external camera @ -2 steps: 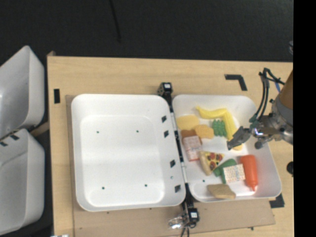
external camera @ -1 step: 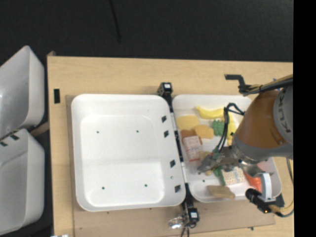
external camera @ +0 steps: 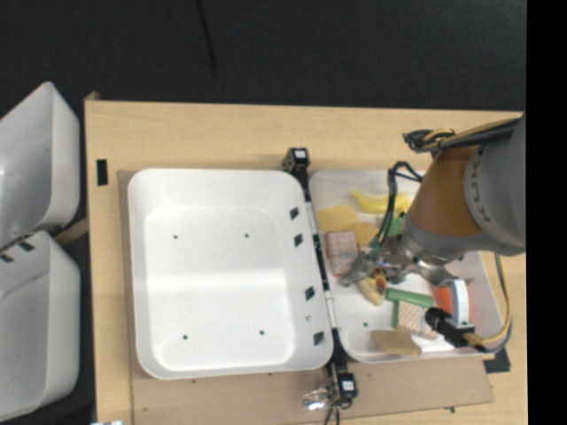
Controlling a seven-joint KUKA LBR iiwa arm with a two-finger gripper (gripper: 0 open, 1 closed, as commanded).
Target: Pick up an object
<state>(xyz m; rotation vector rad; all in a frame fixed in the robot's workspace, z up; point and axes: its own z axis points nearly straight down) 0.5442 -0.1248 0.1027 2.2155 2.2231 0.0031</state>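
Note:
My gripper [external camera: 365, 270] is low inside the right bin [external camera: 347, 347], at the end of the grey arm with its orange band [external camera: 447, 193]. It hovers among a heap of small objects. Beside its tip lie a pinkish-brown block [external camera: 340, 244], a pale yellow piece [external camera: 334, 217] and a yellow banana-like item [external camera: 376, 203]. A green stick [external camera: 409, 298], an orange and white item [external camera: 456, 301] and a tan block [external camera: 396, 343] lie toward the bin's near side. The wrist covers the bin's middle.
The left bin [external camera: 221, 273] sits next to the right one, with black clips [external camera: 296, 158] along the shared wall. White moulded shapes [external camera: 31, 255] stand off the bench's left edge. A black cable [external camera: 443, 324] trails by the arm.

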